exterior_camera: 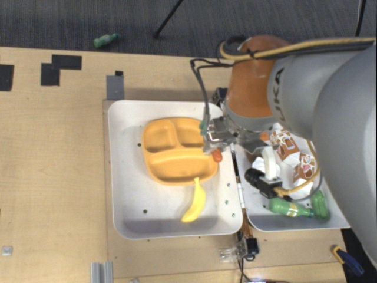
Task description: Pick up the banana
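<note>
Yellow banana [195, 201] is lying untouched in the left bin [126, 217], just below the tray [175, 152]; my jaws [213, 141] are hovering over the tray's right edge, their opening I cannot tell. Grasp remaining.

The banana [195, 203] looks smooth and slightly waxy; the orange tray [175, 151], at its twelve o'clock, is matt plastic (so too the white bin [126, 158]). The bench [53, 175] shows pale wood.

Grey arm [330, 105] reaching in from the right, orange band [250, 75] above the wrist, claw [213, 141] pointed down, cables looped over the wrist
</note>
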Available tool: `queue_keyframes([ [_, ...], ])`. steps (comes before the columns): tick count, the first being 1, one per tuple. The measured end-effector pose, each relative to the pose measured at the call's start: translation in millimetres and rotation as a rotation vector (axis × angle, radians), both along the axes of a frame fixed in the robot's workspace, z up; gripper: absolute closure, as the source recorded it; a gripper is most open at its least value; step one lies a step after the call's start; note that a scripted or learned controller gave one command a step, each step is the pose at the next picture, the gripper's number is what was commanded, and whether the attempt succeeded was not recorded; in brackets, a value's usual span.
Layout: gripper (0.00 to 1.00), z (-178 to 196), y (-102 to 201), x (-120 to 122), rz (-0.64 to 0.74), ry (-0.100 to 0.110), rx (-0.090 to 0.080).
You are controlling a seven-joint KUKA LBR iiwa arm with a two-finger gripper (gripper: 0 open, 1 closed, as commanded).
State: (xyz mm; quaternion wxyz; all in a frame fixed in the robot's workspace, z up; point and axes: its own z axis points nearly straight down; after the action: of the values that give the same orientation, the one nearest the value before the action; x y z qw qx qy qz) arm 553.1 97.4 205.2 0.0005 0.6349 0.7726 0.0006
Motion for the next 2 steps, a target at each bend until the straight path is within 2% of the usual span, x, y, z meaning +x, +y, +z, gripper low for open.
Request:
queue_keyframes([
  [1, 0.00, -0.1, -0.1, 0.0, 0.001, 0.000, 0.000],
  [2, 0.00, -77.7, 42.8, -54.1, 0.169, 0.002, 0.000],
])
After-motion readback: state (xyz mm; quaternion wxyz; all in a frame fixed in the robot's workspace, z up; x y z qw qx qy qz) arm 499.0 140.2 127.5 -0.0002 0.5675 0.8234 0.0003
